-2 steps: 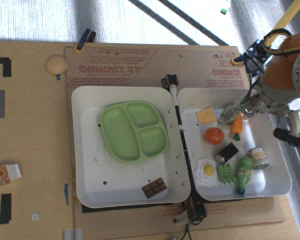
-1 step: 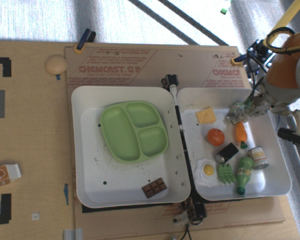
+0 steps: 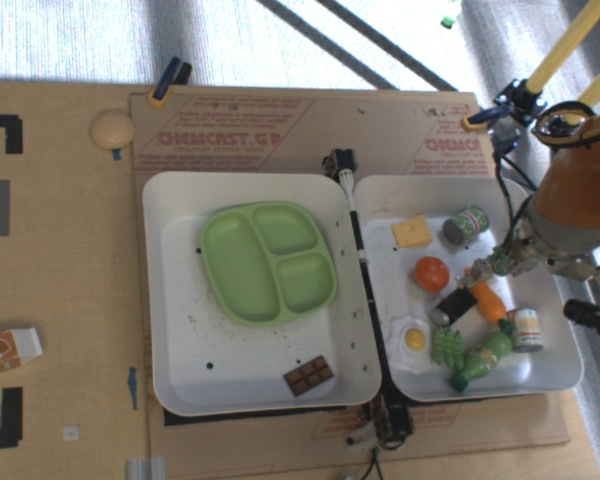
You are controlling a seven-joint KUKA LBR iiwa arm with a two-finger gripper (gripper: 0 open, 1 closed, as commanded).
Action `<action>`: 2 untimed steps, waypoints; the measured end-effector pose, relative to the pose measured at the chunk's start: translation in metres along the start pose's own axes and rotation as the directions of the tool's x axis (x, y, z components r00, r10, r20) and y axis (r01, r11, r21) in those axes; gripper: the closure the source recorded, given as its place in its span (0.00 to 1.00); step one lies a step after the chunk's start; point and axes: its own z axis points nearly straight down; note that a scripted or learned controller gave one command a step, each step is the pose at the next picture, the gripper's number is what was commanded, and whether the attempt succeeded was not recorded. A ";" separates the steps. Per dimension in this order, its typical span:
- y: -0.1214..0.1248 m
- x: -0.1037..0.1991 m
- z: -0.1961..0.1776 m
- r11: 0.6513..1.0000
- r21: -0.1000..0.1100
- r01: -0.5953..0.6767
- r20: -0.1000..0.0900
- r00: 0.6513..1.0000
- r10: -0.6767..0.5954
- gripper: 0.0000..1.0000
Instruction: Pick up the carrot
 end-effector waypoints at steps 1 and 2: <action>-0.050 0.022 -0.001 0.964 -0.003 0.264 0.002 0.965 -0.264 1.00; -0.049 0.105 -0.001 0.793 -0.003 0.609 0.003 0.793 -0.609 1.00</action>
